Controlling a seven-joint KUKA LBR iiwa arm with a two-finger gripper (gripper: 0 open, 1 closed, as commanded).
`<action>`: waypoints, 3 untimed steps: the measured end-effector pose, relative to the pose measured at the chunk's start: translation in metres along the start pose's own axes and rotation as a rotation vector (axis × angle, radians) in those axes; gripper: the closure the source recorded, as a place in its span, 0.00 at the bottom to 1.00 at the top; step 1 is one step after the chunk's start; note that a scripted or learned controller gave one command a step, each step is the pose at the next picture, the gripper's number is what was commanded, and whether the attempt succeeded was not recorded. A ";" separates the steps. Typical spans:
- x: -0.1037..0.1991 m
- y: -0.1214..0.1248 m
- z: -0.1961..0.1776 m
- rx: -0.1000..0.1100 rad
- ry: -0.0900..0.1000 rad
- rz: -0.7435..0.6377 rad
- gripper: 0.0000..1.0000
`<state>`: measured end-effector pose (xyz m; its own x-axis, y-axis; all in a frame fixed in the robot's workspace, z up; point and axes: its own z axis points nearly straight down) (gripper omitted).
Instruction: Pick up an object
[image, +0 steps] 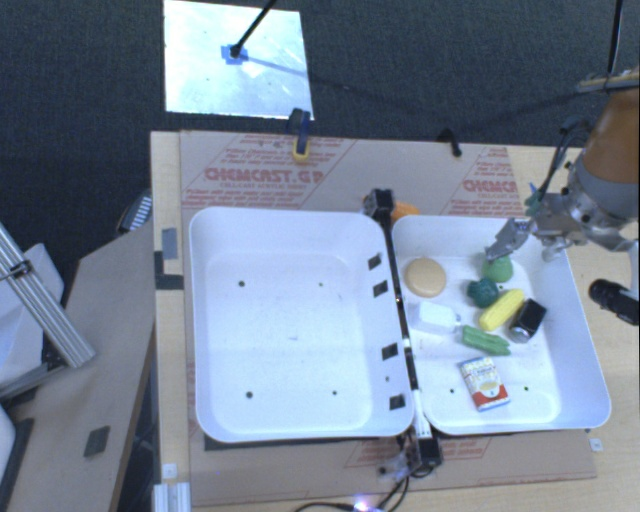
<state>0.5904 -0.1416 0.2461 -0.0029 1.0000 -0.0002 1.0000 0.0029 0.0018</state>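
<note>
My gripper hangs over the far part of the right bin, its two fingers apart and nothing between them. Just below its left finger lies a small green round object. Close by in the same bin are a dark teal object, a yellow banana-like piece, a black object, a tan disc, a white block, a green pickle-shaped piece and a red and white box.
The left bin stands beside the right one, with a black divider between them. An orange item sits just behind the bins' far rim. A yellow clamp is at the board's far edge.
</note>
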 end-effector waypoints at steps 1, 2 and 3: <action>-0.061 0.052 0.139 0.003 -0.001 0.004 0.00; -0.065 0.071 0.162 -0.002 -0.001 -0.002 0.00; -0.065 0.072 0.149 -0.006 -0.003 -0.004 1.00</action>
<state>0.6631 -0.2061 0.0971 -0.0070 1.0000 -0.0032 0.9999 0.0071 0.0074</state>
